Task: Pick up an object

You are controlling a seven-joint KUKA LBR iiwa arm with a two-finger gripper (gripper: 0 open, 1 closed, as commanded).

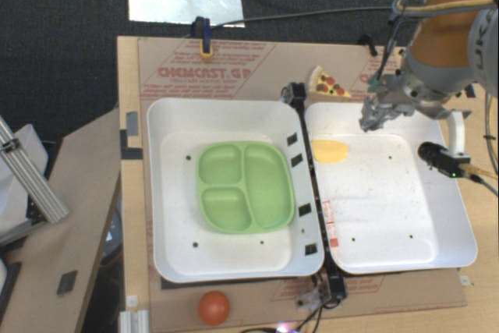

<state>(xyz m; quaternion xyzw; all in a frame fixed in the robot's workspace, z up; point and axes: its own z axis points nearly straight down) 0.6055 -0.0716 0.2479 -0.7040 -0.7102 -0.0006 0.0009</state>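
Hovering above yellow piece (330,151), reaching in.
Gripper (373,119) (finger state unclear) hanging just right and beyond it, long axis left-right.

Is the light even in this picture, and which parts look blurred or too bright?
In the camera view the light is soft and fairly even; the white bins are bright but keep their speckles, with faint shadow along their walls. The gripper and the arm's orange band look slightly soft, while the green tray and yellow piece stay reasonably sharp.
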